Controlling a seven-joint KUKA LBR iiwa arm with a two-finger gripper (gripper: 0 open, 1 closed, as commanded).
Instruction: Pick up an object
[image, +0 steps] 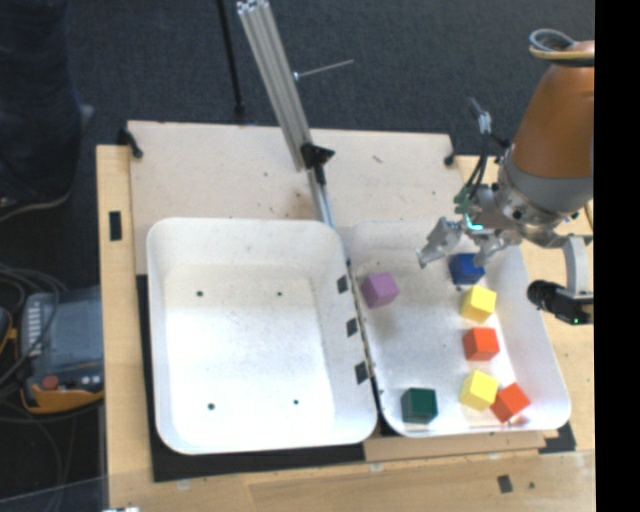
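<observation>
Over the right bin (540, 330) near the worktop's far right corner, the pincer (462, 240) hangs just above the blue cube (466, 268), which lies directly beneath it toward the near edge; its opening cannot be told, and nothing visibly sits between its tips.

seven small blocks lie in the right bin (535, 330): a purple block (379, 289) near its left wall, a blue block (466, 268) up top, then yellow (479, 303), orange (481, 343), yellow (479, 389), orange-red (511, 401), and a dark green block (419, 405) at the front.
</observation>
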